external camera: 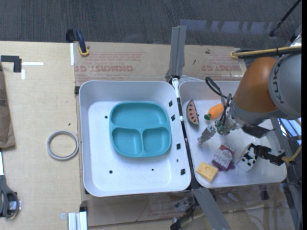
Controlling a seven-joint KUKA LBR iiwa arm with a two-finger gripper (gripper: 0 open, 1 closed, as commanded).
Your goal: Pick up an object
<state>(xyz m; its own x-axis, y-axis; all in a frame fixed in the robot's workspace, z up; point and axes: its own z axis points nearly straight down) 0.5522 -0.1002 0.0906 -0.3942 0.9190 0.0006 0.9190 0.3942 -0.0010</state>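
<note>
nearest to me on the bench, scissors [7, 202] lie at the left edge, outside the bins. in the right bin [240, 177], a yellow cheese wedge [207, 171] sits at the near corner, with a maroon packet [223, 158] just beside it, a little further back. beyond those, the gripper [206, 136] is down over bare bin floor, between the packet and a watermelon slice [193, 112], apart from both. i cannot tell whether it is open or closed from this angle. a carrot [216, 111] lies just behind it, near the slice. the left bin [96, 128] holds a teal divided plate [140, 128], and a grey ring [49, 145] rests on the bench to its left. the arm [283, 87] comes in from the right
</note>
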